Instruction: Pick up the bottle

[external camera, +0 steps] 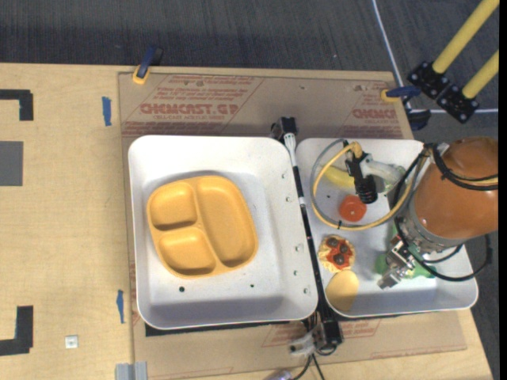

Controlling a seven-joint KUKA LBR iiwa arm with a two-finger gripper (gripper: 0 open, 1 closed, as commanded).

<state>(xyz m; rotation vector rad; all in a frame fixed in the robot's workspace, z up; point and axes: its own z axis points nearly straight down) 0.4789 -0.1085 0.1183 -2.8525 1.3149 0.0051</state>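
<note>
The table [63, 212] is light wood, and the floor behind it is dark. Left of the gripper [394, 269], a white bin [158, 165] holds a yellow tray [202, 226]. The bottle [386, 172] looks clear. It lies in the right bin [451, 291], up and a little left of the gripper, near a red ball [352, 209]. I cannot tell if the gripper is open or closed.

one fixed camera above the bench [63, 212], slanted down; both bins [214, 153] framed

Dark grey carpet [238, 14] lies beyond the tan wooden bench [55, 236].
</note>
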